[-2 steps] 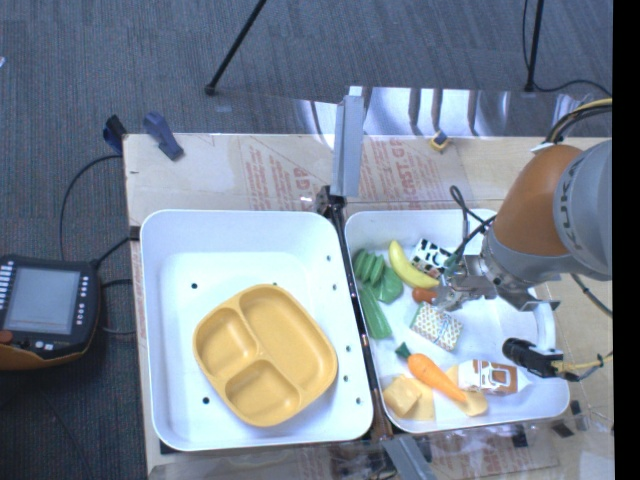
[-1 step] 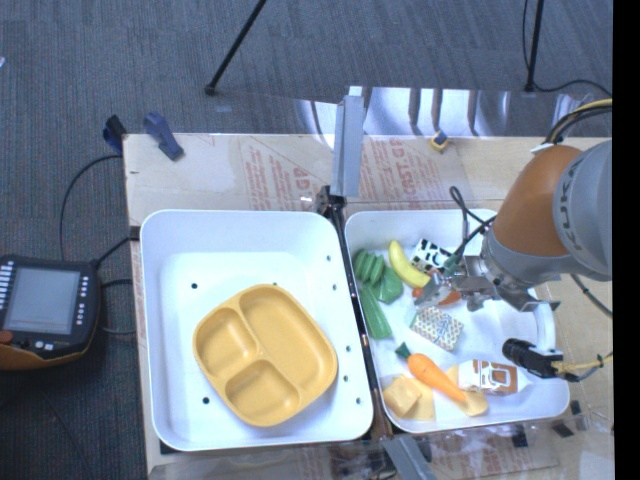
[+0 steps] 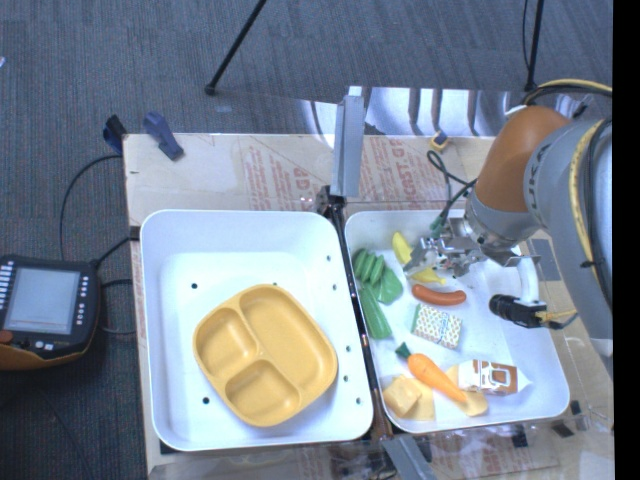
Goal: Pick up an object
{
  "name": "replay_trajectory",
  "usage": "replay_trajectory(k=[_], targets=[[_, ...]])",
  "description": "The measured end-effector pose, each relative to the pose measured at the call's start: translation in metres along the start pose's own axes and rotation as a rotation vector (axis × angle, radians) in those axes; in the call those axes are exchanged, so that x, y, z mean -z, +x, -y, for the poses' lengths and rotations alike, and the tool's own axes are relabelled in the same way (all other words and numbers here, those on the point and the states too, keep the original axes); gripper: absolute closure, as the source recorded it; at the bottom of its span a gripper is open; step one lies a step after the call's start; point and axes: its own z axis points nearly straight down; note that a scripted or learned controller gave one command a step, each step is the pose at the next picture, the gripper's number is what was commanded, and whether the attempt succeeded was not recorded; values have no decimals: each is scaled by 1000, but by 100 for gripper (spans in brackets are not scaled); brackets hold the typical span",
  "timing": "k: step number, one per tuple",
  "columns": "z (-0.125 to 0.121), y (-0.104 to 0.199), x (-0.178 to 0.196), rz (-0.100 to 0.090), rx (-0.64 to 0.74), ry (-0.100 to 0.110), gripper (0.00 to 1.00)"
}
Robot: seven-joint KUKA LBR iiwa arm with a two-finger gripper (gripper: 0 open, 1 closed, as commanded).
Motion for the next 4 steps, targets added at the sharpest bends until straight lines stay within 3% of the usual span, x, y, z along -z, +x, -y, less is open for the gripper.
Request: replay_trajectory(k=[1,2,3,4], targets=[[13,22,2,0,-70,-2,0],[13,23,11,1,-64,1,100],[-6,39,138,3,34,-17,100],[-4,39,132,2,33,-5,0]])
